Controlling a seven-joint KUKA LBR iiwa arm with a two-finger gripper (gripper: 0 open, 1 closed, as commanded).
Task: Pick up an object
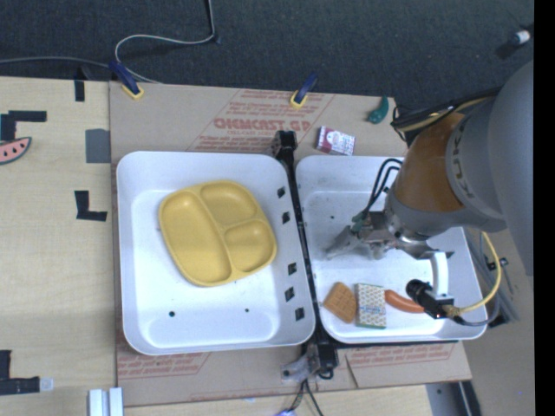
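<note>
Here we see the orange carrot-like piece [401,301] lying in the right bin [347,173] near its front edge, its long axis running roughly left to right, its right end hidden behind a black fitting. It is smooth, slim and rounded. Left of it lie a patterned packet [370,306] and a tan waffle square [341,302]. The gripper [340,244] hangs above mid-bin; we cannot tell whether the jaws are spread

Red print on the cardboard sheet [251,121] under my bins reads roughly "CHEMCAST GP". The smaller lines beneath it are illegible to me.
</note>
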